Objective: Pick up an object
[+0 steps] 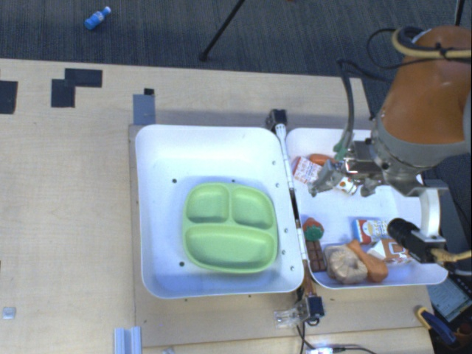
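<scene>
I hold my gripper point(341, 178) low over the right bin point(435, 275), beside the red-and-white packet point(305, 170) at its upper left, positioned for a pick attempt, though its grip state cannot be determined here.

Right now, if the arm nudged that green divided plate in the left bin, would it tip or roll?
Probably neither. The green plate lies flat and wide on the floor of the left bin, so it should slide, not roll. Its smooth, moulded look suggests stiff, light plastic. Its low rim could be awkward for the gripper to pinch.
</scene>
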Controlling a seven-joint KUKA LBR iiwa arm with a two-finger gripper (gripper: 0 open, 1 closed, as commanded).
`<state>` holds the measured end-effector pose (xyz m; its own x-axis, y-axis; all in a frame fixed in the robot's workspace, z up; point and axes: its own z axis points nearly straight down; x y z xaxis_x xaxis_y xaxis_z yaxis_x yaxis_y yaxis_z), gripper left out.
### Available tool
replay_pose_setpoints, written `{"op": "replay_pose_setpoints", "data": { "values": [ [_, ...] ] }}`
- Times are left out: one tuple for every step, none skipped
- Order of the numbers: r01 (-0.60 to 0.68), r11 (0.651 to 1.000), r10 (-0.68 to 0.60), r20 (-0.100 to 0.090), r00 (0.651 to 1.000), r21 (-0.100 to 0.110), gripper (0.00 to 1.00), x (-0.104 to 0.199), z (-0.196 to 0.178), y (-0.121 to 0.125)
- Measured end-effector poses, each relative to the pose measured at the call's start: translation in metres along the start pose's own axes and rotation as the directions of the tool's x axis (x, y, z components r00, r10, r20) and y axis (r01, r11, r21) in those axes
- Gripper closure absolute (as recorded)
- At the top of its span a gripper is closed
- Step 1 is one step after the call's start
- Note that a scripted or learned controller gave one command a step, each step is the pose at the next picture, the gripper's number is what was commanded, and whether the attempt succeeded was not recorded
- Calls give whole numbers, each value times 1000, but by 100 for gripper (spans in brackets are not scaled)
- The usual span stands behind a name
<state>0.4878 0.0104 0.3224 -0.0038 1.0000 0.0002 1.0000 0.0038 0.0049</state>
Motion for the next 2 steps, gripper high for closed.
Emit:
{"op": "replay_pose_setpoints", "data": {
  "values": [
    [0, 1000, 0, 0, 1000, 6, 0, 64, 130, -2],
    [1, 1000, -1, -1, 1000, 2, 0, 74, 10, 21]
  ]
}}
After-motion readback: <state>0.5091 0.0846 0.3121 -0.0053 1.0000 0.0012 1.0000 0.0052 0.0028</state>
